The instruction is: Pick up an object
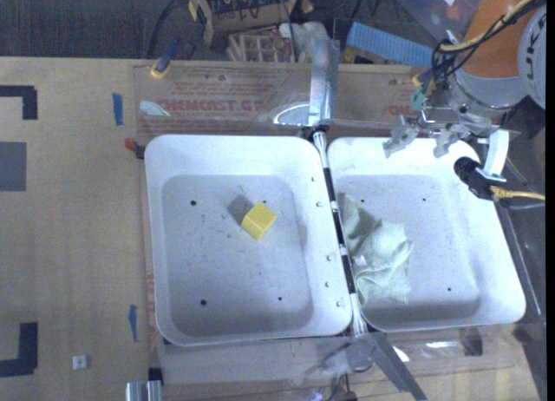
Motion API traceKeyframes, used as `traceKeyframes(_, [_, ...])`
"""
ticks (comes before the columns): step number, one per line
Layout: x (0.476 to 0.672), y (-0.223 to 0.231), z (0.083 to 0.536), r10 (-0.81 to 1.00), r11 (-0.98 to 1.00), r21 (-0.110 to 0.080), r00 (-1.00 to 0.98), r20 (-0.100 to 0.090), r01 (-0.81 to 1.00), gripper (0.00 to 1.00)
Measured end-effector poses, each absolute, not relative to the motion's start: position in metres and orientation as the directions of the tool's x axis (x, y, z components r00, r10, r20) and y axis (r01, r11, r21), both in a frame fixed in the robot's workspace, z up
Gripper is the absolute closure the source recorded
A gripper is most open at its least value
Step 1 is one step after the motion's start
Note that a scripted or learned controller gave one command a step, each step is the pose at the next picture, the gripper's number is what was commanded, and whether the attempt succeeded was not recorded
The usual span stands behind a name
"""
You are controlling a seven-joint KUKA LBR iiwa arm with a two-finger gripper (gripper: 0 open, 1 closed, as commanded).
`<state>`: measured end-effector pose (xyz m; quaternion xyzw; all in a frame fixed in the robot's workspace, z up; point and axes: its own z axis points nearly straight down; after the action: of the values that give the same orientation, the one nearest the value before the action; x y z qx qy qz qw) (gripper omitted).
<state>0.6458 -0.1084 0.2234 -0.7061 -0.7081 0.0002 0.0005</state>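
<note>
I see my gripper (pixel 422 137) hovering over the right bin's (pixel 486 304) far rim, fingers spread apart, nothing between them. The crumpled cloth (pixel 377 252) and yellow block (pixel 258 220) lie untouched.

Red print on the wooden board (pixel 217 100) — "CAST" (rest blurred).

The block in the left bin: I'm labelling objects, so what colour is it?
Yellow; the block shows clearly in the camera view.

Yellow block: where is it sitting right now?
The yellow block lies in the left bin, a little above its middle, apart from the crumpled cloth in the right bin and from the gripper.
</note>
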Motion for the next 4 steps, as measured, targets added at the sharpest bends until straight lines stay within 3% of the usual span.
traceKeyframes(1, [0.61,-0.098,0.318,0.943,0.333,0.005,-0.333,-0.003,0.943,0.0])
traceKeyframes(2, [0.48,-0.13,0.264,0.918,0.397,0.001,-0.397,-0.001,0.918,0.0])
traceKeyframes(3, [0.481,-0.132,0.274,0.919,0.394,0.006,-0.394,-0.006,0.919,1.0])
traceKeyframes(4, [0.48,-0.055,0.201,0.982,0.19,-0.001,-0.19,0.001,0.982,1.0])
